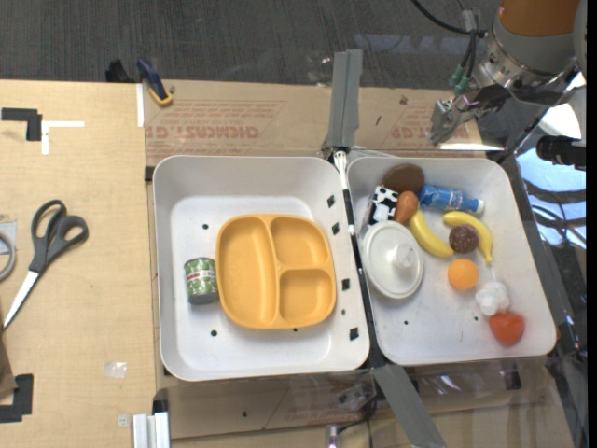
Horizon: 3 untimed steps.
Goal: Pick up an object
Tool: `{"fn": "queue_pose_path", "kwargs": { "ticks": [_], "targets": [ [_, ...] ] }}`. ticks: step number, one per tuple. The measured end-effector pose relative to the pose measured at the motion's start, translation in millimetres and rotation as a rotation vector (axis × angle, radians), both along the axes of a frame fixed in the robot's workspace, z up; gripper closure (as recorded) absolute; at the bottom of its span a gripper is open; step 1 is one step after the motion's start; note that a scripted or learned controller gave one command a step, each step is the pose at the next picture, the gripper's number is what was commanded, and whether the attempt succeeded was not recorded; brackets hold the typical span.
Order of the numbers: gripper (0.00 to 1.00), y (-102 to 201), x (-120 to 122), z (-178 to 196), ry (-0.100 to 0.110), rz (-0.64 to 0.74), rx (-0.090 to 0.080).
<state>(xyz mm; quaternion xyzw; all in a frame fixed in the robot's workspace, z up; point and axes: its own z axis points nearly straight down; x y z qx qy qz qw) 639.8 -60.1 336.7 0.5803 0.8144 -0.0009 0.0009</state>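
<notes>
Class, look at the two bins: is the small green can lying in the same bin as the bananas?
No. The green can sits in the left bin beside the yellow plate, while the bananas lie in the right bin.

Arm enters at upper right; orange band visible above the grey wrist. Gripper hangs raised beyond the far edge of the right bin, near its far right corner, nothing seen between its fingers
</notes>
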Motion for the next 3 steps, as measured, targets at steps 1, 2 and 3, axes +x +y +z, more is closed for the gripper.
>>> {"fn": "queue_pose_path", "kwargs": {
  "ticks": [1, 2, 3],
  "targets": [
    [1.00, -48.4, -9.0, -26.8, 0.003, -0.516, -0.001],
    [1.00, -115.8, -26.6, 4.7, 0.001, -0.547, 0.000],
    [1.00, -101.3, 15.6, -41.4, 0.002, -0.439, 0.000]
  ]
}}
